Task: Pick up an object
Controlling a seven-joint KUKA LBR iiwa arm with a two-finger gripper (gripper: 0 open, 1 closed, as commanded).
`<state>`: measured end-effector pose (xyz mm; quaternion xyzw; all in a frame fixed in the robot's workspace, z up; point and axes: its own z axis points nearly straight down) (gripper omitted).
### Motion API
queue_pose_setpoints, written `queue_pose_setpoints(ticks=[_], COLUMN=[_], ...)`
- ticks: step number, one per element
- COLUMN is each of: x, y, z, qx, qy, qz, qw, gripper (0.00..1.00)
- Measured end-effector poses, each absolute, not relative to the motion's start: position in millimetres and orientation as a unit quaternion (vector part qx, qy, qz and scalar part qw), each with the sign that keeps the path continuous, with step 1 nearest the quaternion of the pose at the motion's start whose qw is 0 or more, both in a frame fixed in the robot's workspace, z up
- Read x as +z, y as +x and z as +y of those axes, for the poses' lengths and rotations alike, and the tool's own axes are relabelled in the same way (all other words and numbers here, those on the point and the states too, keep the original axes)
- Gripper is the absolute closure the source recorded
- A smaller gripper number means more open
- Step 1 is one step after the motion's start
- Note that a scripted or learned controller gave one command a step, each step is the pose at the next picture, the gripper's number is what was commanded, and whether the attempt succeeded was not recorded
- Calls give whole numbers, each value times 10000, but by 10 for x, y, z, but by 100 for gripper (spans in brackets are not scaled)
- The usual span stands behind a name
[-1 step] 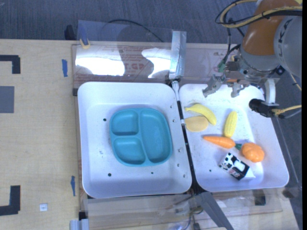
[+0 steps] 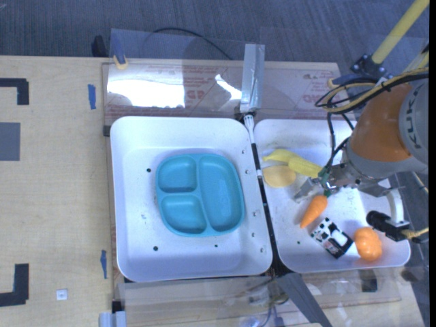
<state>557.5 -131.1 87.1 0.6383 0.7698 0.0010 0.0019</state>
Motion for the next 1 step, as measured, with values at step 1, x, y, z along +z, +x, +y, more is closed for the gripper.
queue_pose_setpoints(ticks=[1], x=[875], y=[4930], z=[-1001], qx=[19], qy=[6814], qz=[7319], qw=[13], gripper=[0])
